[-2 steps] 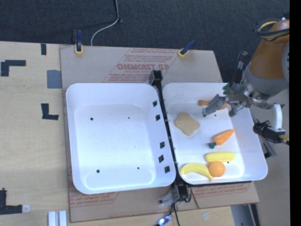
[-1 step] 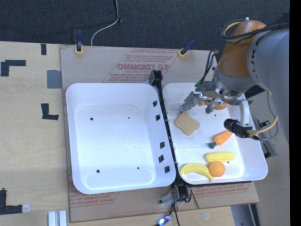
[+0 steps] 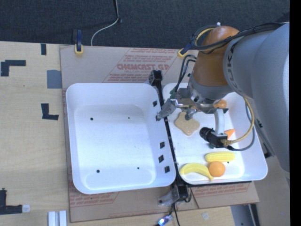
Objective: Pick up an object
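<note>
Just the one camera on me — fixed up above the bench (image 3: 28,102), looking down at a slant so both white bins sit in frame, the left bin (image 3: 113,135) and the right bin (image 3: 244,168) side by side. My arm (image 3: 254,60) comes in from the right edge and looms large there, nearer the lens than the bins. Far side of the bench is at the top — dark floor beyond it.
</note>
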